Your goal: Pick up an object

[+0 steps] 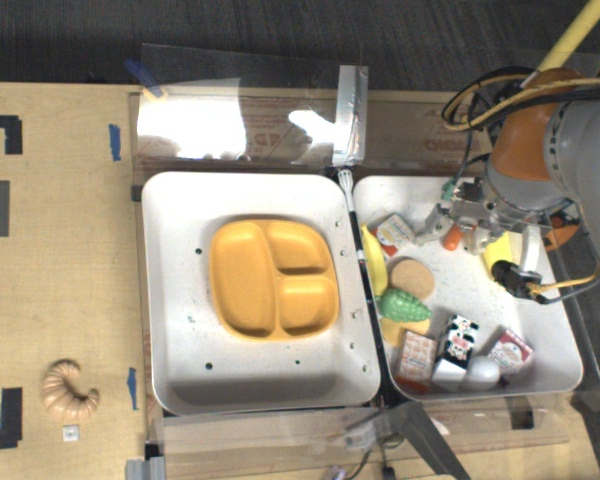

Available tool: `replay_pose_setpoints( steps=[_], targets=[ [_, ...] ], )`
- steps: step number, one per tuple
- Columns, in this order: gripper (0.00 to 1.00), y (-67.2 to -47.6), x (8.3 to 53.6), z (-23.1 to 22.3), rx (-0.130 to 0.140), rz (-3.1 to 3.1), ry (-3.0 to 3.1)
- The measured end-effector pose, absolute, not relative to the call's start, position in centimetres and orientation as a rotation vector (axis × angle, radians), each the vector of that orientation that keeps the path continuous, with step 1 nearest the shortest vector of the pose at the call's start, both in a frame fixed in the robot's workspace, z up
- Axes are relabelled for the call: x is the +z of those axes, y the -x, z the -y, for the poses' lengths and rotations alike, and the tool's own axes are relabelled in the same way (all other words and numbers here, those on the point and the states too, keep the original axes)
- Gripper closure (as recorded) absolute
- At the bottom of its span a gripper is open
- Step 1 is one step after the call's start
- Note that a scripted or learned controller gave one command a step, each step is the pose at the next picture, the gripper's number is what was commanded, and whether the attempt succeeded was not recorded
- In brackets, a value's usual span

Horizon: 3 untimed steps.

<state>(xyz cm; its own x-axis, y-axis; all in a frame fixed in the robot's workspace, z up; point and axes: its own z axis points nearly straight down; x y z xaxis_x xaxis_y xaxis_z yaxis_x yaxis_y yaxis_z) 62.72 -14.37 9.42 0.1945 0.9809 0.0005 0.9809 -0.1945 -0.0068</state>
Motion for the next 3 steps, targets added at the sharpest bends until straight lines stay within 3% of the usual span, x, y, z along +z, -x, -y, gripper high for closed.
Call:
replay_pose_setpoints(
  steps=[1,2,3],
  targets=[
    [0.00,-65.9,8.5,12.7,0.000,1.916,2.493],
    [0.00,-63.7,15.4,15.3,0.006,1.187,2.907],
    [0.00,-58.3,11.5,14.3,0.019,0.988,2.974]
  ],
)
